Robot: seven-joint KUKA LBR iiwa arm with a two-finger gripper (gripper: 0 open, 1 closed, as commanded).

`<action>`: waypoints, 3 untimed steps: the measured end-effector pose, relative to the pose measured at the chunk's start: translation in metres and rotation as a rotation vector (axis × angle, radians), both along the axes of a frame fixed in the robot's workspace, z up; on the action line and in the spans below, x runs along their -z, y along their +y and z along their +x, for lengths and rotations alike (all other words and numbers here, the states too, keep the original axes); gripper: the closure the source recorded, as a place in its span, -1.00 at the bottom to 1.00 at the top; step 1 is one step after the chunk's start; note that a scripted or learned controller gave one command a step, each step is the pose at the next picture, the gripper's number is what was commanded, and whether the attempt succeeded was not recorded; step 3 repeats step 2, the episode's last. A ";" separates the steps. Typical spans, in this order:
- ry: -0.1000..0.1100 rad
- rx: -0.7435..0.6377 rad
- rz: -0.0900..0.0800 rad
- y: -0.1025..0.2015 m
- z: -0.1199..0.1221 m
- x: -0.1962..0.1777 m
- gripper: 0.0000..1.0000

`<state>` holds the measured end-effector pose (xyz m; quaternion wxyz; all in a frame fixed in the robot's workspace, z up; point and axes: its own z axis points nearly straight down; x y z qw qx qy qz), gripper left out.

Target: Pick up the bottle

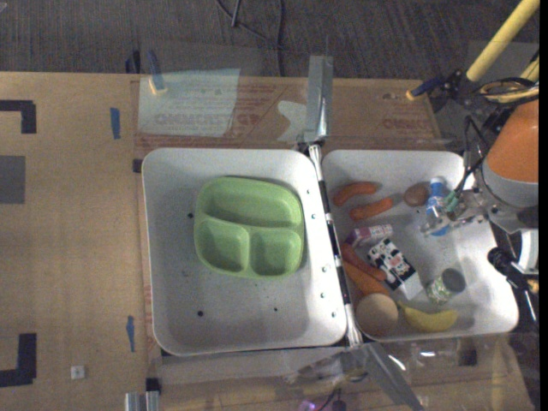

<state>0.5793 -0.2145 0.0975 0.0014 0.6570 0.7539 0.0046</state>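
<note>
1. The bottle (437,204), clear with a blue cap, is in the right bin (479,311) near its far right side. I see its long axis running from the cap at the far end toward me, tilted slightly left.
2. The gripper (452,212) sits right at the bottle's lower end; I cannot tell how its fingers are set.
3. The arm (514,165) reaches in from the right, its orange band above the wrist.
4. Nearby are two sausages (364,199), a brown ball (417,195) and a banana (431,318).
5. The left bin (171,315) holds a green divided plate (250,226).
</note>
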 end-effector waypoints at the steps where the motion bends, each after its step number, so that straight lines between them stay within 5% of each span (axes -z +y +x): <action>1: 0.007 -0.118 -0.007 -0.010 0.076 -0.025 1.00; 3: 0.003 -0.052 -0.008 -0.010 0.080 -0.039 1.00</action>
